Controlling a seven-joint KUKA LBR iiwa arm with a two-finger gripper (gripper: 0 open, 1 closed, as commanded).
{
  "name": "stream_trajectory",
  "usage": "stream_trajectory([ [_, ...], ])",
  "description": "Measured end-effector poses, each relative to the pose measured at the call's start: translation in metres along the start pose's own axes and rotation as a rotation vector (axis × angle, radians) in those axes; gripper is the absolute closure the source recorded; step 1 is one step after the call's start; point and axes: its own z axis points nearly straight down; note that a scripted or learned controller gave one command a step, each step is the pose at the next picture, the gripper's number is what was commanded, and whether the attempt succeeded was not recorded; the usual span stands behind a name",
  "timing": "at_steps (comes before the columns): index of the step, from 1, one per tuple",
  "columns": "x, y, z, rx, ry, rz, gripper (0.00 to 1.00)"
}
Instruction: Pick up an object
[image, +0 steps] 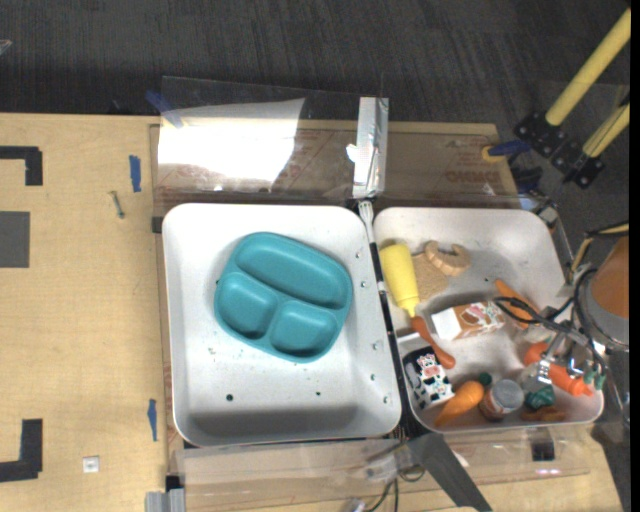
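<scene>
1. The right bin (520, 225) holds a jumble of small toy foods. A yellow bottle-shaped piece (400, 276) lies along its left wall, with a tan, bread-like piece (443, 257) just beside it toward the far side.
2. Near the middle lies a small white-and-orange box (470, 319), with a slim red-orange piece (432, 340) at its left.
3. Along the near wall sit a black-and-white patterned item (428, 375), an orange carrot (460, 400) and a grey-topped round piece (505, 396), close together.
4. More orange and green bits (570, 380) crowd the near right corner.
5. The arm (612, 290) enters at the right edge, its orange band above that corner. The pincer (556, 368) hangs low over the clutter there; how far it is open cannot be told, and no item is seen within it.
6. The left bin (190, 300) carries a teal divided plate (282, 295).
7. Both bins sit on a tan desk (70, 300).
</scene>
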Motion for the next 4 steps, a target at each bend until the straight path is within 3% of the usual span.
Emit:
stream_trajectory([
  [1, -0.012, 0.003, 0.0, 0.003, 0.0, -0.147, 0.0],
  [2, 0.002, -0.001, -0.007, 0.0, 0.008, -0.319, 0.0],
  [3, 0.001, 0.002, 0.0, -0.005, 0.002, -0.694, 0.0],
  [4, -0.001, 0.045, -0.001, 0.001, -0.003, -0.877, 0.0],
])
